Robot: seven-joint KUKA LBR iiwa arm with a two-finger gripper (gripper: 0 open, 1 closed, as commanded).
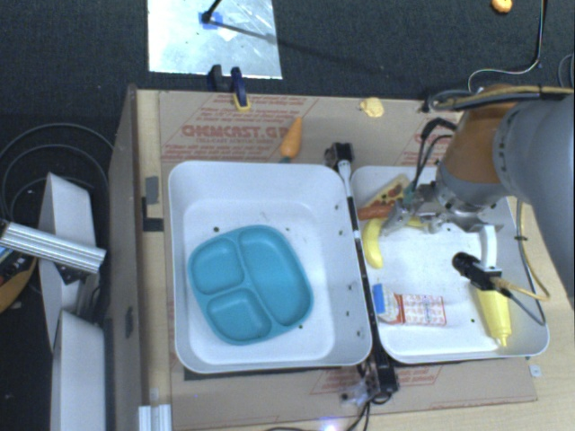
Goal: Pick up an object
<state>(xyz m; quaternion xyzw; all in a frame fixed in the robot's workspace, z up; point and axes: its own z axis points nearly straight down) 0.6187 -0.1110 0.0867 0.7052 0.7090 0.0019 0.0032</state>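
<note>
Banana (371, 243) partly hidden under gripper (406, 212), fingers unclear

The grey arm with its orange band (503, 146) runs off the right edge and covers the top right corner of the right white bin (431, 353). Its end effector (415, 212) is too blurred to read, overlapping a yellow banana's (372, 245) upper end.
</note>
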